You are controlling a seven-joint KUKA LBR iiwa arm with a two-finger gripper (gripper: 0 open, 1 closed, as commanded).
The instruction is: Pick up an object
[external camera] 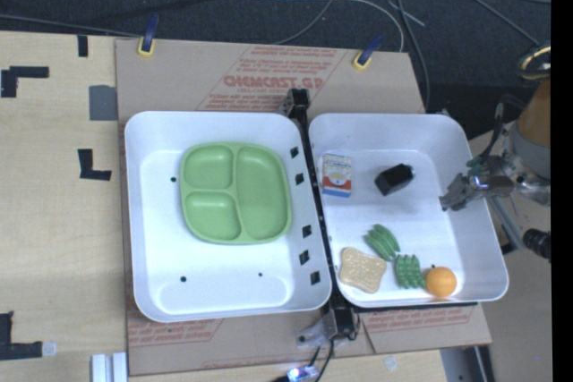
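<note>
The gripper [455, 195] is seen at the right bin's [448, 131] edge; its grip state cannot be told. The black block [394, 179] lies apart, to its left.

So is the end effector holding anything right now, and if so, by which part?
Nothing is held. The end effector sits at the right bin's right edge with nothing between its fingers; the black block, orange and other items lie untouched in the bin.
</note>
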